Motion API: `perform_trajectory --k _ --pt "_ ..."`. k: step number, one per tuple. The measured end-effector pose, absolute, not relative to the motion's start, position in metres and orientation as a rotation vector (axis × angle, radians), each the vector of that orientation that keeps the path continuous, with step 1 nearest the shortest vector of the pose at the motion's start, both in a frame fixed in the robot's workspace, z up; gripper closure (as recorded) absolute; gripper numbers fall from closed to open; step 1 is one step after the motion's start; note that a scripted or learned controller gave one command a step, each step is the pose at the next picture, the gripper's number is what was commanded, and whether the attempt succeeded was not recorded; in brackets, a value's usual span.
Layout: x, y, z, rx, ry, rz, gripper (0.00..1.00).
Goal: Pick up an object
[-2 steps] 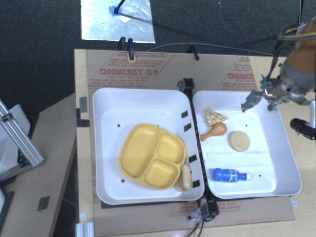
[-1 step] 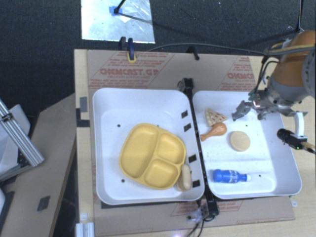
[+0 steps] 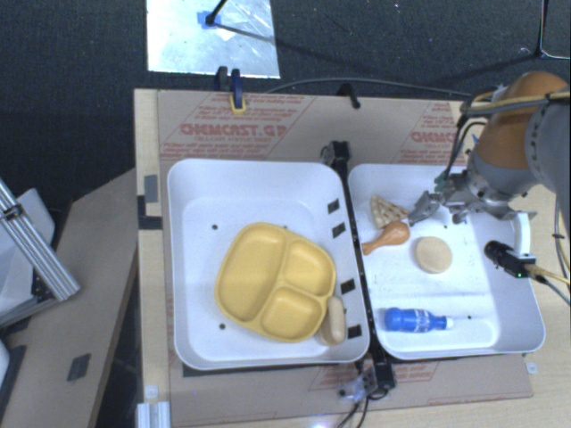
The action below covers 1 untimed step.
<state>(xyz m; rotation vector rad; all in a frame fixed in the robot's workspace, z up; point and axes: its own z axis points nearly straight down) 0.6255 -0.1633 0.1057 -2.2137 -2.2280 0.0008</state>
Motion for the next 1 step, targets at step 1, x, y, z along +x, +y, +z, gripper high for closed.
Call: perform_trajectory --k 1 --pt "0.6263 -0.1628 0.0842 -2.215 -2.229 0.0 0.0"
